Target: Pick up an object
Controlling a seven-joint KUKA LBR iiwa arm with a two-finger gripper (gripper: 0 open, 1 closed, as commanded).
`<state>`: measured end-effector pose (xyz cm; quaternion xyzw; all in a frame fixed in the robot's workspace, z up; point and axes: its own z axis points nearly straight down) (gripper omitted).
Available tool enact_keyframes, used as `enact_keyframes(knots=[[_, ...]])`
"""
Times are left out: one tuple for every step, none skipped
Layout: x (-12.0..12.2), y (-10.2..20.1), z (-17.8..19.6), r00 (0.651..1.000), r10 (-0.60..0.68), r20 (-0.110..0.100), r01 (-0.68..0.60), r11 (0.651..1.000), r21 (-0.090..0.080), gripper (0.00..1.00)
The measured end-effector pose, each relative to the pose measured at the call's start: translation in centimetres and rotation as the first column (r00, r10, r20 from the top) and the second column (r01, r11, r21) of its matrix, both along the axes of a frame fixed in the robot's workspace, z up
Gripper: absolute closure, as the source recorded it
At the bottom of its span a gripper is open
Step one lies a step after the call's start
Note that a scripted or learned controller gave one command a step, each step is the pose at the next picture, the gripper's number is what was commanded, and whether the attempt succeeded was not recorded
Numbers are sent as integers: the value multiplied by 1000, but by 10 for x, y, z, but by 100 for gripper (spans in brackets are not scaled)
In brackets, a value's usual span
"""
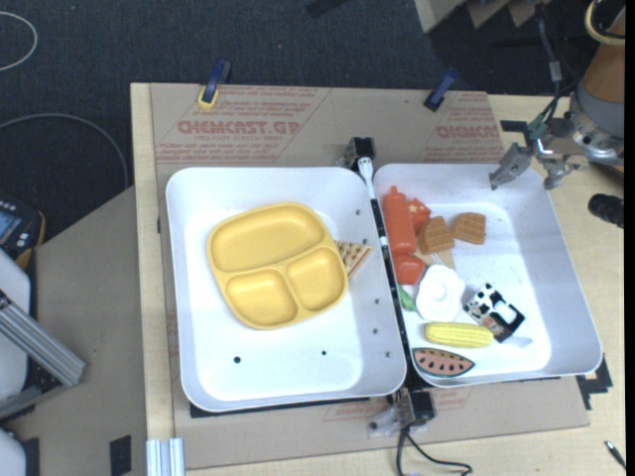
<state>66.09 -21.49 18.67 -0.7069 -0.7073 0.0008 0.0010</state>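
My gripper (527, 173) hangs over the far right corner of the right bin (556, 266), with its fingers spread open and nothing between them. In that bin lie a red sausage-like piece (400, 231), two brown biscuit pieces (437, 234) (470, 228), a white disc (440, 291), a yellow corn cob (458, 335), a watermelon slice (443, 362) and a black-and-white toy (493, 309). All of them lie left of and nearer than the gripper, which touches none of them.
The left bin (198, 345) holds a yellow divided plate (276, 264) and a small waffle-patterned wedge (353, 256) by its right wall. Clamps (210, 85) (440, 91) sit on the far edge of the bench. The right bin's far right floor is bare.
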Motion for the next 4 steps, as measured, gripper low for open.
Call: enact_keyframes(knots=[[-9,0,-56,1000,0,-1,0,1000,0,0],[-6,2,-98,1000,1,5,-1,1000,3,0],[-3,2,-83,1000,4,16,-4,1000,0,100],[5,-4,-25,1000,0,8,0,1000,-3,100]])
